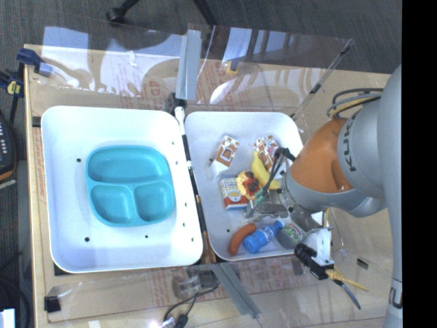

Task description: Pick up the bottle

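The blue bottle (262, 238) lay on its side near the front edge of the right bin (205, 125), between an orange sausage-shaped toy (240, 240) on its left and a dark round item (289, 234) on its right. The gripper (263, 207) hung just above the bottle beside a yellow banana toy (262, 171) and a small juice carton (233, 190); whether its jaws were wide or narrow I could not tell. The left bin (61, 125) held a turquoise divided tray (130, 183).

glossy plastic bottle (262, 238), smooth wht bins (61, 183)
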Tool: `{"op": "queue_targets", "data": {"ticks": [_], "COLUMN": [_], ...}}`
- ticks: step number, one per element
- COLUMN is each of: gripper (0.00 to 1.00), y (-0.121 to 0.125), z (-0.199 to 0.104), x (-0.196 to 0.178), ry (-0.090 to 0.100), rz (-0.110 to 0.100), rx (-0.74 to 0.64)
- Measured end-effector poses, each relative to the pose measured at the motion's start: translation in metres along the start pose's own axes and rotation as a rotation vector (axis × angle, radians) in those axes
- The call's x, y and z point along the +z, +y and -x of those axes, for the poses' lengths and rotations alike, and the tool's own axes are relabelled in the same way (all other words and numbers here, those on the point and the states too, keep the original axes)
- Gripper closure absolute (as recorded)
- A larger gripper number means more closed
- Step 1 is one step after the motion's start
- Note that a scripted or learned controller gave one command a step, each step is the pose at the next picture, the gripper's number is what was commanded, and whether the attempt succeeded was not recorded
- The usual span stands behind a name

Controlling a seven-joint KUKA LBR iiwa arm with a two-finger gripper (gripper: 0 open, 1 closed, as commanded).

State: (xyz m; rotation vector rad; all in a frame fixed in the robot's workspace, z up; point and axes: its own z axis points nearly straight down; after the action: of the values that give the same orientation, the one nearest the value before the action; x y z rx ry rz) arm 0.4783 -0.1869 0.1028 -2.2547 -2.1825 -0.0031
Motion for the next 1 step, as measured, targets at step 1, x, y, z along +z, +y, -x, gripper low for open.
{"op": "queue_targets", "data": {"ticks": [1], "gripper": [0.0], "y": [0.0], "z": [0.0], "x": [0.0], "ry": [0.0], "rz": [0.0], "rx": [-0.001]}}
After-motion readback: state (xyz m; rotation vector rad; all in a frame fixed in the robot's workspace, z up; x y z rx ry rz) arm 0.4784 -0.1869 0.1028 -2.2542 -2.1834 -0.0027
